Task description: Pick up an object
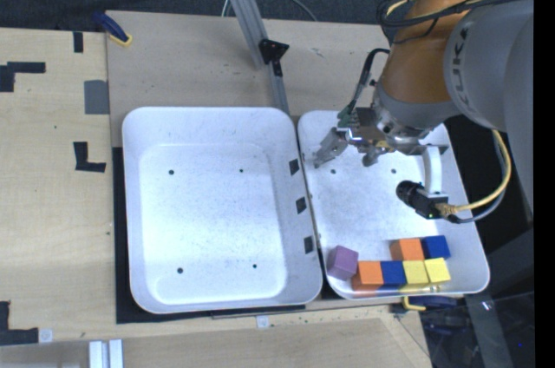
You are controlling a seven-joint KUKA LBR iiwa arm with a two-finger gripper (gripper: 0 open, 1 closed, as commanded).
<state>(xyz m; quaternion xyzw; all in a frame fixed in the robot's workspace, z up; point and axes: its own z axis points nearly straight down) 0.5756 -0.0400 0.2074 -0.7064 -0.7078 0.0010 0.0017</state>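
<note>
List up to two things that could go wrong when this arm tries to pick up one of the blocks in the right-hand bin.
1. The blocks sit packed edge to edge, so the fingers may find no gap and shove neighbours instead.
2. They lie against the near wall of the right bin, which may block a finger. The purple block, slightly apart, looks easier.
3. The gripper hangs well away from them, leaving room for aiming error.

Two bins sit side by side on the bench (173,71): the left bin (208,119) and, touching its right wall, the right bin (460,266). Down in the right bin's near end, a cluster of blocks (395,264) sits packed together against the front wall, one block (343,260) just off its left end. Behind them, over the far part of that bin, hangs the gripper (347,147), the arm (468,54) reaching in from the right.
</note>
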